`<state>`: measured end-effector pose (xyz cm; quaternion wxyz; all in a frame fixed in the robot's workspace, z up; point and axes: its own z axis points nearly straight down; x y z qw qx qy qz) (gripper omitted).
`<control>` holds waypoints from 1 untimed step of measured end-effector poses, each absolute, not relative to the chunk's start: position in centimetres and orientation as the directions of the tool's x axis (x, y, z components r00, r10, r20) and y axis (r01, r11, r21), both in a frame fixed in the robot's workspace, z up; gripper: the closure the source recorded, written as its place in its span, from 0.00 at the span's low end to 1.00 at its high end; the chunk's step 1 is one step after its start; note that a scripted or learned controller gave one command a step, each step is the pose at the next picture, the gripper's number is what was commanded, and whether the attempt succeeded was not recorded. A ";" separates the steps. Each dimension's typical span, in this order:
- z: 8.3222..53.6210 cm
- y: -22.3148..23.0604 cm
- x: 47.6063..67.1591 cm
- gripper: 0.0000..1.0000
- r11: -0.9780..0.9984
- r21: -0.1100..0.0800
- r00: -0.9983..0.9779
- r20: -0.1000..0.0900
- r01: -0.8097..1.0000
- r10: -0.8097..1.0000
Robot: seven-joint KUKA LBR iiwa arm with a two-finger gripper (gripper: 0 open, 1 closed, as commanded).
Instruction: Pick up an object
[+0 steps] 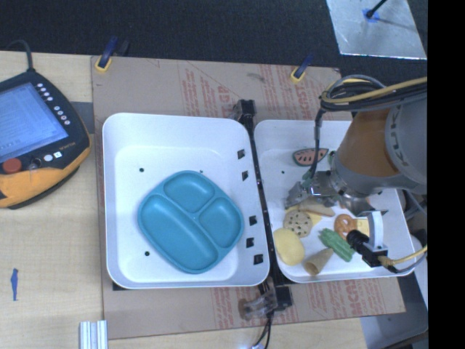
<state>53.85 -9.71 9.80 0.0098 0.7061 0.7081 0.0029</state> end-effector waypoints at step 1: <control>9.6 -10.1 54.7 0.00 0.003 0.005 -0.003 -0.003 1.000 1.000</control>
